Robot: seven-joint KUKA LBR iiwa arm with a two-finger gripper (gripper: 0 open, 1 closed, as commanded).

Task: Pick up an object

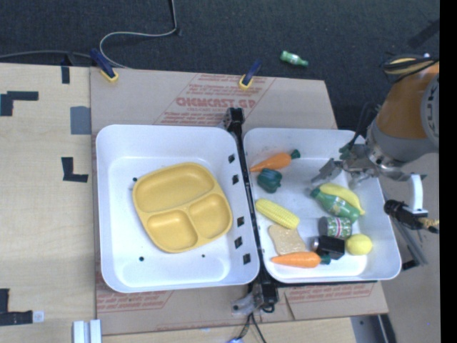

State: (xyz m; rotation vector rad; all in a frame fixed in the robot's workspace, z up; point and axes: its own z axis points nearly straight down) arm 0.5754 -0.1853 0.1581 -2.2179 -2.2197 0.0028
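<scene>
End effector [341,171] sits low in the right bin [385,263], fingers spread wide and holding nothing. I note its tips just above the banana [341,194] and green bottle [337,206].

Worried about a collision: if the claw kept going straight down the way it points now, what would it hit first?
Most likely the banana lying on the green bottle, just below the claw in the right bin; depth is hard to judge from above.
</scene>
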